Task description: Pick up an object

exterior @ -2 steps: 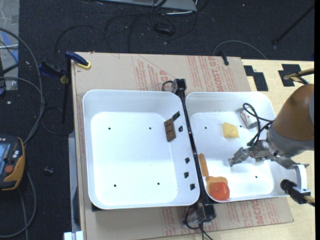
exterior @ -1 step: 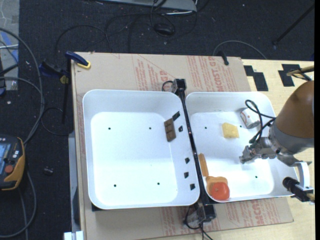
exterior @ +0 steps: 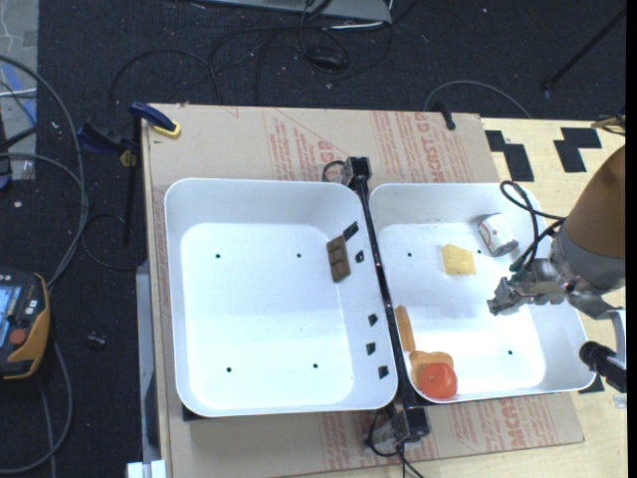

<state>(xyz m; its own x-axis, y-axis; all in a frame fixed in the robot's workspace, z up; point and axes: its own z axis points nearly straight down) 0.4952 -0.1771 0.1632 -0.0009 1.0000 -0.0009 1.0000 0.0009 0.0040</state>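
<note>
From the overhead camera, the grey arm comes in from the right, its orange band above the wrist, and the gripper (exterior: 506,297) hangs over the right bin (exterior: 557,371), near that bin's right side. Whether it is released or clenched cannot be told. In that bin lie a yellow block (exterior: 459,260) toward the back, a small white-grey object (exterior: 494,233) near the back right, and a red ball (exterior: 436,378) on a wooden spoon (exterior: 406,331) at the front left corner. The left bin (exterior: 199,297) holds a brown rectangular piece (exterior: 338,259) near its right wall
</note>
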